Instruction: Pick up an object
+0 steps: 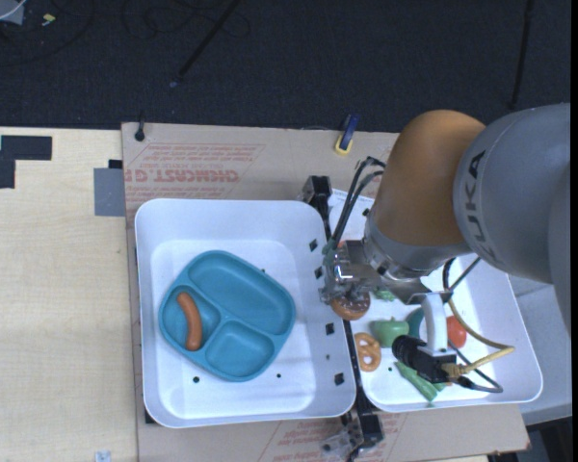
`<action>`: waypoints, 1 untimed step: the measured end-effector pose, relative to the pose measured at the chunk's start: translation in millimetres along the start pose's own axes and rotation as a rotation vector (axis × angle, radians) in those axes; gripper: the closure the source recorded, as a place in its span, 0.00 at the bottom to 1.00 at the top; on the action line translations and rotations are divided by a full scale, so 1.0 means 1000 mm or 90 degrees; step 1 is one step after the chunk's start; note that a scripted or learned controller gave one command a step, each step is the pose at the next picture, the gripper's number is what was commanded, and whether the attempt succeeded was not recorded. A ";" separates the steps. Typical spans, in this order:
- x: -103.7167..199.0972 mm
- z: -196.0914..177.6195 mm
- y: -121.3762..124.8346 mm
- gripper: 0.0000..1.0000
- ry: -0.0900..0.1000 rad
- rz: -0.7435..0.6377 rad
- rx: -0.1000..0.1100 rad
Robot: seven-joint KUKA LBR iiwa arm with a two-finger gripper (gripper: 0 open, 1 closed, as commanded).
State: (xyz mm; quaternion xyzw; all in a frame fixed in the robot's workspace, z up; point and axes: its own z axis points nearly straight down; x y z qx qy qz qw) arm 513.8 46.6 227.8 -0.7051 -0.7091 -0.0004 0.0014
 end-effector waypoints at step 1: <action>0.034 0.003 -0.017 1.00 -0.001 0.002 0.003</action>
